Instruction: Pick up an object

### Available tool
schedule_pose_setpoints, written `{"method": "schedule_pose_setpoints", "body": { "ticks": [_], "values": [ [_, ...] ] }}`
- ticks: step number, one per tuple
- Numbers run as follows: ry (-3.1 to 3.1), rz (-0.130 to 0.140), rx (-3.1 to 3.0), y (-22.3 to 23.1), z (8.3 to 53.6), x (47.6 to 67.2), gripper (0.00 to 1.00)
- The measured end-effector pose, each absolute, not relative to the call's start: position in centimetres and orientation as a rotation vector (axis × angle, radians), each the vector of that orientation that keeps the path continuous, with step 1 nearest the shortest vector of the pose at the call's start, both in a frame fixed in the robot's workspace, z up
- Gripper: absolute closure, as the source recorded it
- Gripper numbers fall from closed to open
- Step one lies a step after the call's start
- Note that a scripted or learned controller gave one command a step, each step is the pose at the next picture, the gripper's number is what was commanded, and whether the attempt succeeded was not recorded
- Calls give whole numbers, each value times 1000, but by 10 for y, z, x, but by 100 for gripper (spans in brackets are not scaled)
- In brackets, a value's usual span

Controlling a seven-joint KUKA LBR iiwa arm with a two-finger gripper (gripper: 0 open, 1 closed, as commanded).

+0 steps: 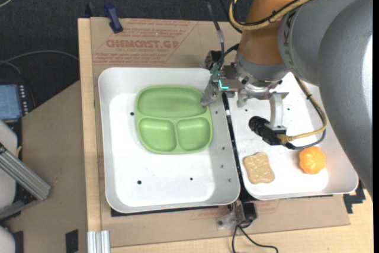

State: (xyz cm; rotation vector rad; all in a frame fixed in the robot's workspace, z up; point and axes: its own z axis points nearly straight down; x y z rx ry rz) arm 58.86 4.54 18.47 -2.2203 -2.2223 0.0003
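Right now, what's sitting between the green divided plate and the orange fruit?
In the camera view, the bins' adjoining rims and a tan cracker-like piece lie between the green divided plate and the orange fruit.

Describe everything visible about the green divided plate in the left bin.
The green divided plate is pale green, looks like matte plastic, and has rounded corners. It has three compartments: one wide one on the far side and two smaller ones side by side on the near side, all with nothing in them. It lies flat, right side up, on the floor of the left bin, toward its far right part. One finger of the gripper reaches its far right corner; contact cannot be confirmed.
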Motion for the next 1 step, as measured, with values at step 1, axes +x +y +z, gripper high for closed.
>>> {"method": "schedule_pose_setpoints", "body": {
  "ticks": [1],
  "values": [
    [-2225,-3,-2221,46,195,589,100]
  ]
}}
